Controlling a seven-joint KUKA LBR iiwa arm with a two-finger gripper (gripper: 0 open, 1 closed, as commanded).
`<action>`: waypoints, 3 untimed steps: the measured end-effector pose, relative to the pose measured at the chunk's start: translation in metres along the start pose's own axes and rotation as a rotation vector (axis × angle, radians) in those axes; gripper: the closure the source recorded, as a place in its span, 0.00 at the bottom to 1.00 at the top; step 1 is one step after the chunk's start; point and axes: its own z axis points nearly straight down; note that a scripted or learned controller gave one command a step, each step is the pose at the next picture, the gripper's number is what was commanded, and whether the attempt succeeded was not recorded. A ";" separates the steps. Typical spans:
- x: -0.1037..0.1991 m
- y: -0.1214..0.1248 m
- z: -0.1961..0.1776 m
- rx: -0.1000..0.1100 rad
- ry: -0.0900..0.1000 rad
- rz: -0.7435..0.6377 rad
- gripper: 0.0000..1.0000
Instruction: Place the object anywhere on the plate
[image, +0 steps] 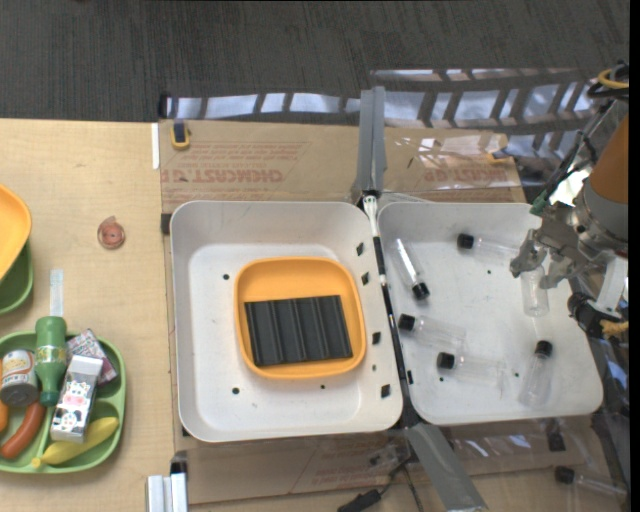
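Note:
An orange plate (298, 275) lies in the left bin (200, 330), and a black ridged block (298, 330) rests on it. Several clear tubes with black caps lie in the right bin (480, 400), among them one (410, 268) near the divider and another (538, 372) at the front right. My gripper (538, 268) hangs over the right side of the right bin, far from the plate. A clear tube (535, 297) hangs down from between its fingers, and its top end is hidden by them.
A raised divider (375, 215) separates the two bins. On the wooden bench to the left stand a green tray (100, 440) of toy food and an orange bowl (10, 232). A metal frame (480, 100) runs behind the right bin.

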 end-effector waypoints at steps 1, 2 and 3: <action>-0.019 0.051 -0.031 -0.001 -0.001 -0.008 1.00; 0.000 0.082 -0.113 -0.003 -0.002 -0.264 1.00; 0.001 0.111 -0.141 -0.004 -0.002 -0.436 1.00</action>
